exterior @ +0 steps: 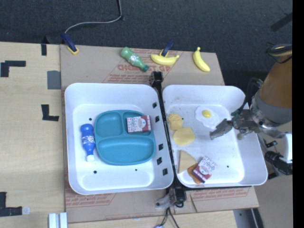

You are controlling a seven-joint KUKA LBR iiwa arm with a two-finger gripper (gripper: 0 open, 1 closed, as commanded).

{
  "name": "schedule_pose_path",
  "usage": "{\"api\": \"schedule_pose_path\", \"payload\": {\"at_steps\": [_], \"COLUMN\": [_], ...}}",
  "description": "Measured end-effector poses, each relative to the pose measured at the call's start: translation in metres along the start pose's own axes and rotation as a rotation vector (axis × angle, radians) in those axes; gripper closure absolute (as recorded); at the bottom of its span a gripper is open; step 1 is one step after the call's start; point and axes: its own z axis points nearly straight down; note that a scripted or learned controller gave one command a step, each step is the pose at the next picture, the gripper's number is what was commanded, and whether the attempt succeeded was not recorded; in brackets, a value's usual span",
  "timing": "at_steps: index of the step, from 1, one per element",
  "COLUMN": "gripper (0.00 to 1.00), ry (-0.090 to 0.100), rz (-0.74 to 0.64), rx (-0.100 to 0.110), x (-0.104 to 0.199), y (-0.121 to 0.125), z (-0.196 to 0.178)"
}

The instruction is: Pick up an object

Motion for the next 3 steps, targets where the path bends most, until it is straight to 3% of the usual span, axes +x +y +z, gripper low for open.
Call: {"api": "schedule_pose_path", "payload": {"at_steps": [1,2,3], "gripper": [0.0,0.0,0.0], "ry": [0.001,0.0,-0.002], "rz": [0.0,0.0,-0.001], "rx": [0.002,0.001,-0.007], "x": [0.044,0.048,0.042], "y": [0.02,0.066,0.144], "z": [0.079,0.136,0.145]}}
